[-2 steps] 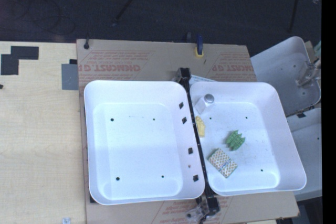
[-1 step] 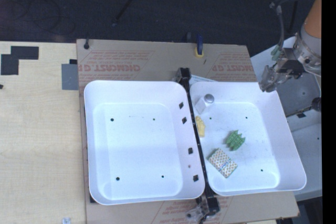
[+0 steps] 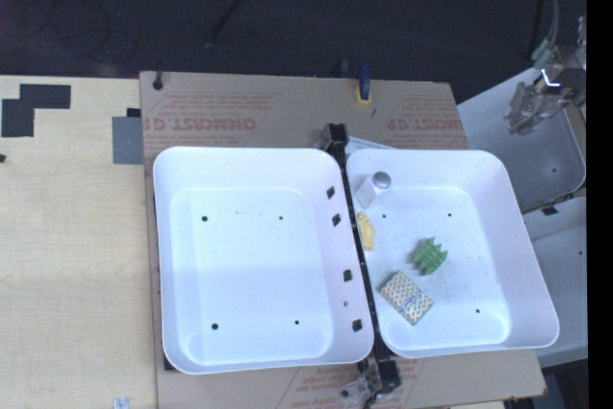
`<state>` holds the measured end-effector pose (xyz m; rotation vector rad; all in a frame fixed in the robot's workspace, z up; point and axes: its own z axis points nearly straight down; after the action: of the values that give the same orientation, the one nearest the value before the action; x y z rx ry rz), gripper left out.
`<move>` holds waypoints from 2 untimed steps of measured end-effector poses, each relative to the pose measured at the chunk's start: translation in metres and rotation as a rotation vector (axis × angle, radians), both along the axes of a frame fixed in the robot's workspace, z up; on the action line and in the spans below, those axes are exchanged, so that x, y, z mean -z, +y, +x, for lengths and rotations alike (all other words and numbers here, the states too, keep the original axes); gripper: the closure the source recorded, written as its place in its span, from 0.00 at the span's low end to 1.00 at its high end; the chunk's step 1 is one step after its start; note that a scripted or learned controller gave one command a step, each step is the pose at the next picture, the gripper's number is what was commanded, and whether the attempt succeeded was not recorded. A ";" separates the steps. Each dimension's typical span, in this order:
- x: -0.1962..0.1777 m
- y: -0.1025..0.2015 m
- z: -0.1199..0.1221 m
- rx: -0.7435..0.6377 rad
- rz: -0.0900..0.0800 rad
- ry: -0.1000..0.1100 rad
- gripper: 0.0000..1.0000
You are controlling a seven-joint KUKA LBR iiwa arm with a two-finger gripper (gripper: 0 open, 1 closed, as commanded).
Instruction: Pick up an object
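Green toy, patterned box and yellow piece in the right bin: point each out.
Green toy (image 3: 429,256), camera view, its middle.
Patterned box (image 3: 406,297), camera view, top face.
Yellow piece (image 3: 365,231), camera view, its middle, beside the bin's left wall.

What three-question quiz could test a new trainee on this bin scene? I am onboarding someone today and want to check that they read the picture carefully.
1. True or false: the green object lies in the bin on the view's left.
2. Which item sits closest to the divider between the bins? A) the yellow piece B) the patterned box C) the green object
3. Name the small round grey item near the far edge of the right-hand bin.

Key:
1. False; it lies in the right-hand bin.
2. A
3. The round grey cap.
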<state>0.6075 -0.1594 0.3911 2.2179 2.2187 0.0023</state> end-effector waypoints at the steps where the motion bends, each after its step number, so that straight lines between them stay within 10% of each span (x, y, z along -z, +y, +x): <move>1: -0.093 0.053 -0.007 -0.006 0.002 -0.003 1.00; 2: -0.150 0.084 0.013 -0.003 0.002 0.000 1.00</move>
<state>0.6206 -0.0755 0.5413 2.2154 2.2230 0.0042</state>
